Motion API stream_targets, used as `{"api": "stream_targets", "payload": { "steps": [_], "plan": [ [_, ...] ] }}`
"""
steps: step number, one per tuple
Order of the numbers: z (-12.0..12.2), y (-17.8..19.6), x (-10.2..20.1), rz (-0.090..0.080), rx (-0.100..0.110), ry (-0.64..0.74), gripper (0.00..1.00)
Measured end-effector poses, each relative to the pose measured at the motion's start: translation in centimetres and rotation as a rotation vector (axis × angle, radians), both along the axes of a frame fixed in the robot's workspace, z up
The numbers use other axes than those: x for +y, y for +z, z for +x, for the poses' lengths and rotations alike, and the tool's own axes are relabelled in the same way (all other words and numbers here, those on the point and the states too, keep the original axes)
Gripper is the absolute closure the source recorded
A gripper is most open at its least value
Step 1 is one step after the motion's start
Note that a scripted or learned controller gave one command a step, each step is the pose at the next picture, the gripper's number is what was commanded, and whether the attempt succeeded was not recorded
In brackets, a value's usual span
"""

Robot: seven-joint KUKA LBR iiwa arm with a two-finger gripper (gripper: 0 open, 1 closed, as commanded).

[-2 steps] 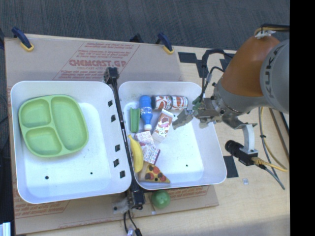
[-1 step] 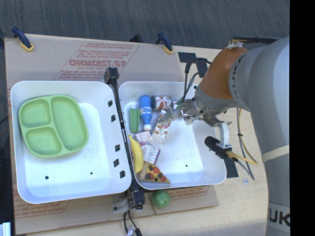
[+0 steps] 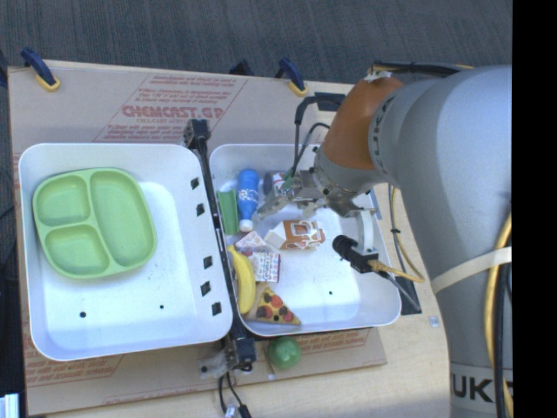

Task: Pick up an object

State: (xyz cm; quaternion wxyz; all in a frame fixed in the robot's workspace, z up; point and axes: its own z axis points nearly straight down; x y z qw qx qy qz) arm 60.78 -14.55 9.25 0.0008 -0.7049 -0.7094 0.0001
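Nearest you, a green ball sits outside the bins on the bench. In the right bin, a pizza slice and banana lie along the divider, then a small carton, then the blue bottle. Your gripper hangs beside that bottle; whether it's spread or pinching, you can't tell. Nothing looks lifted, so the pick is yet to be done. The left bin holds a green tray.

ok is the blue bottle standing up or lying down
Lying down: the blue bottle shows its full length along the floor of the right bin.
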Motion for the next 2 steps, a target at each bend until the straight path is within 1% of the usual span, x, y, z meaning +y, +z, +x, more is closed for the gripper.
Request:
{"api": "stream_targets", "payload": {
  "steps": [1, 2],
  "plan": [
    [0.0, 1.0, 0.0, -0.001, 0.002, 0.003, 1.0],
    [2.4, 14.2, 5.8, 0.0, -0.003, 0.0, 1.0]
  ]
}}
